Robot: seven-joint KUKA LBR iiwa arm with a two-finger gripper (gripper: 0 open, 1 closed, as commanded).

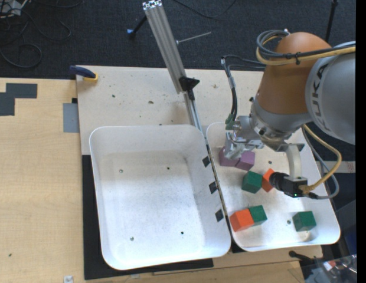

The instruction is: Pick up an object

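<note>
Purple block point(247, 160) under the gripper point(233, 150) looks light, rigid, smooth-sided; its flat opposite faces suit a pinch. Whether the jaws grip it cannot be told.

**Arm link:** one grey rounded arm link point(342, 93) with a smooth matt casing. It bore large dark block lettering, of which only the letters "UK" were legible.

**Band:** one glossy orange dome-shaped band point(286, 78) set above the wrist. It was bulbous, with a soft highlight on its crown.

**Cables:** a looped bundle of grey and pale cables point(271, 40) lay over the top of the orange dome. One thin dark cable point(232, 93) hung along the dome's left side towards the wrist.

**Wrist:** one grey ring-shaped flange point(271, 130) was seated directly under the orange band.

**End tool:** one pale silver metal gripper point(233, 152), boxy and angular, with bright bare-metal faces and darker recesses.
</note>
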